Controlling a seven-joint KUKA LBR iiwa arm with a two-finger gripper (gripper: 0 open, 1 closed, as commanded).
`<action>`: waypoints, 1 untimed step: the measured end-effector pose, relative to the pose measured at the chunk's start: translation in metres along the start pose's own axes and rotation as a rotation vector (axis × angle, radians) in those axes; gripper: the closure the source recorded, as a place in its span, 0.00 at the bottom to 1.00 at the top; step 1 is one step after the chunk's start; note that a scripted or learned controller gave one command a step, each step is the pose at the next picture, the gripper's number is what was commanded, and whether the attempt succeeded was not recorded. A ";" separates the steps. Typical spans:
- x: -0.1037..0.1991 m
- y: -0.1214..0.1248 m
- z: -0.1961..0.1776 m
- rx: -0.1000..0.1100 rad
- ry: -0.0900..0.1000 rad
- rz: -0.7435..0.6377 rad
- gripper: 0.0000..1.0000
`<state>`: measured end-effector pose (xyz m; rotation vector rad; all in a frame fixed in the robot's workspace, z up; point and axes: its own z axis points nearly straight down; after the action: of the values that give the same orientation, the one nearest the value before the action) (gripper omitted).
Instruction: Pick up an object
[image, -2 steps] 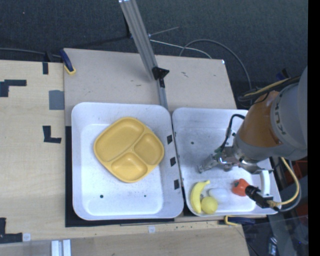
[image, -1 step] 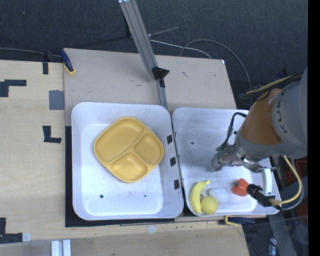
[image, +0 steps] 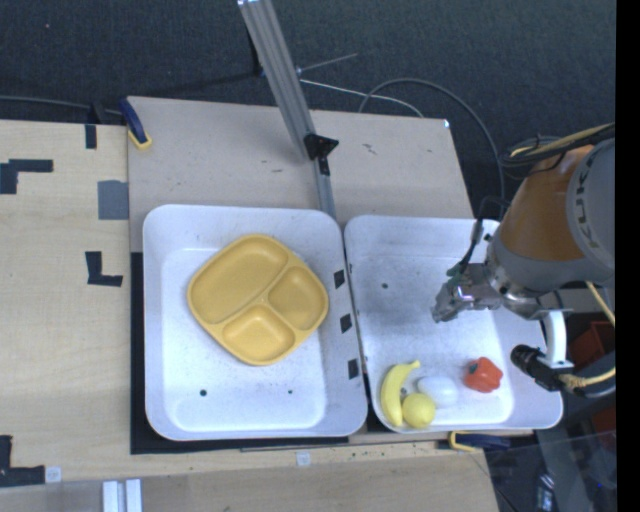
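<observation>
While the near edge of the right bin (image: 455, 245) is crowded, four small things are gathered there: a yellow banana (image: 394, 386) curved against the bin's left wall, a yellow lemon (image: 419, 409) touching the banana's lower end, a white egg-shaped piece (image: 437, 388) just beside the lemon, and a red pepper-like item (image: 483, 375) set a little apart toward the right. Nothing among these is touched by the arm. Farther back, over the bare middle of the same bin, the hand (image: 452, 303) is seen, carried on the grey arm with its orange band (image: 545, 215) reaching in from the right; it is held above the speckled floor, well apart from the fruit cluster, and no object is seen between its fingers. Whether those fingers are spread or pressed together cannot be told, as they are small and blurred. At about the same depth, in the left bin (image: 170, 300), a yellow divided plate (image: 258, 298) with three compartments is laid flat, turned at an angle, near the bin's middle. Beyond both bins, the pale surface (image: 220, 150) is crossed by a slanted metal rail (image: 285, 80), and thin cables are trailed across the dark floor farthest away.
</observation>
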<state>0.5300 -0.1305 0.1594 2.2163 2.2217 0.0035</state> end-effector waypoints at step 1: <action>0.000 0.001 -0.052 0.001 0.000 0.000 1.00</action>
<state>0.5310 -0.1302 0.2119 2.2168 2.2216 0.0028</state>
